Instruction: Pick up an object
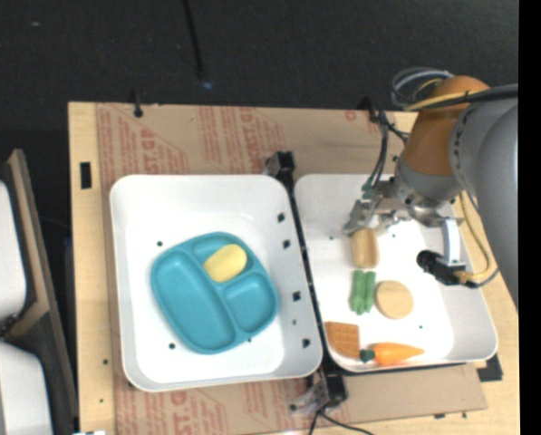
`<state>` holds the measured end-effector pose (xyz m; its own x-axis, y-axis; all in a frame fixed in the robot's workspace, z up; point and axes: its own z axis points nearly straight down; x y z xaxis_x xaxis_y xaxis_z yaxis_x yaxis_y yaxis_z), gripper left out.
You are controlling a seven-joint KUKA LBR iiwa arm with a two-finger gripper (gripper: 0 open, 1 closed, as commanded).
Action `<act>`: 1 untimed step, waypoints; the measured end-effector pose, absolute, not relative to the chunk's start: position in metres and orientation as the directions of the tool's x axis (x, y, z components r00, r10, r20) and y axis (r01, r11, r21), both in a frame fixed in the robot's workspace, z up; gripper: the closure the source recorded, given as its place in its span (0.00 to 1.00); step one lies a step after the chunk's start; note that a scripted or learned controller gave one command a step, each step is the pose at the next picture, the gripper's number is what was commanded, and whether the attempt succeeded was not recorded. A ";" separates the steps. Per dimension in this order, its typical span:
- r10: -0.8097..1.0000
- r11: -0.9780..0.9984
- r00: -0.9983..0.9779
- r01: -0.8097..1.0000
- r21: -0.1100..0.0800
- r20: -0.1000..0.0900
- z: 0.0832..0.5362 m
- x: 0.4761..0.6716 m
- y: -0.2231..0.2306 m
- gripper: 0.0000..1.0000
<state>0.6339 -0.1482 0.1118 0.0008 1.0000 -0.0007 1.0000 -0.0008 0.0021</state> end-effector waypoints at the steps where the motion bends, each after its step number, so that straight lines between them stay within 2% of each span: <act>1: 1.000 0.003 -0.003 1.000 0.004 0.000 0.165 0.626 -0.101 1.00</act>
<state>0.6256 -0.1005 0.1648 -0.0029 1.0000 -0.0001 1.0000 0.0029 0.0045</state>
